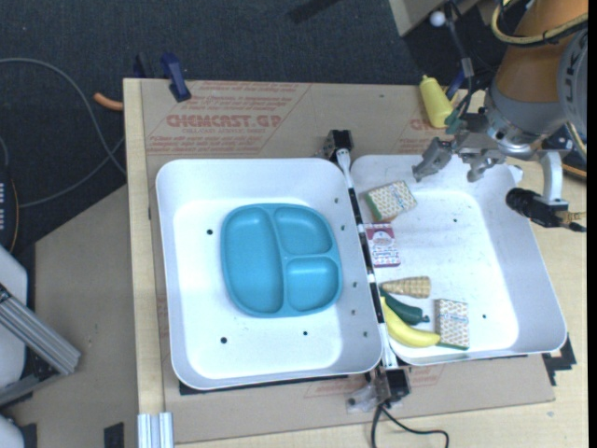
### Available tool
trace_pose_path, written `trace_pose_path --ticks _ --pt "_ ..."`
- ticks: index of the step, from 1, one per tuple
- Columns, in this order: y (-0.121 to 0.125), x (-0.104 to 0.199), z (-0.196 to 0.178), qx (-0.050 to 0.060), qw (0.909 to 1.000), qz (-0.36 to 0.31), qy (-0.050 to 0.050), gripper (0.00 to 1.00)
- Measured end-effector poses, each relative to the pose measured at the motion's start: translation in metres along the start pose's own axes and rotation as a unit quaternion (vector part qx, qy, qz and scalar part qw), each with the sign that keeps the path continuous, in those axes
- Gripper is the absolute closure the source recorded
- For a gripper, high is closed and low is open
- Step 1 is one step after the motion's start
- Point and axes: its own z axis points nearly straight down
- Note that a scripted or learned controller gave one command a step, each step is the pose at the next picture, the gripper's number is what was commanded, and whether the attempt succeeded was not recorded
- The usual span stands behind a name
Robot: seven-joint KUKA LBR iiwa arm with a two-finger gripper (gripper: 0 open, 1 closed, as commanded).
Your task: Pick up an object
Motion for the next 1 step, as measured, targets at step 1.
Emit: trace_pose_path --ticks 1 --pt "0.0217 0.0288 0.0697 0.002 1.0 0.0 0.001 0.0"
